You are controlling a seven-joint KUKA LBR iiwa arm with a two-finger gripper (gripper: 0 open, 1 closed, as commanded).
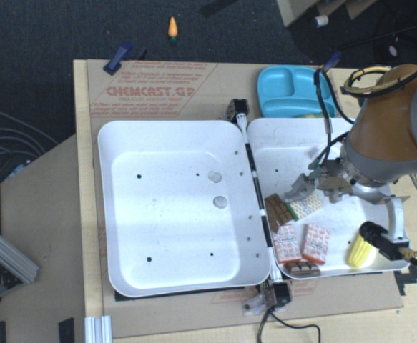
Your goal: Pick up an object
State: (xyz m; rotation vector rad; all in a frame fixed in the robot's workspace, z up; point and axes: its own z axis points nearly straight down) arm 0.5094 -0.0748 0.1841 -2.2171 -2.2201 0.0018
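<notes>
My gripper (302, 187) hangs low over the middle of the right bin (280, 138), reaching in from the right. Just below and left of it lie a brown chocolate bar (277, 208) and a pale checkered packet (307, 205), very close to the gripper tip. Whether it touches either of them cannot be told. Nearer the bin's front edge lie two red-and-white packets (287, 243) (316, 242) side by side, with a small brown piece (301, 267) in front of them. A yellow object (361, 252) rests at the front right corner.
The left bin (122, 191) holds two small clear round pieces (215, 177) (220, 203). A blue sectioned tray (290, 91) sits behind the right bin. A blue clip (117, 59) lies at the board's far left corner, and an orange bit (172, 27) lies on the floor.
</notes>
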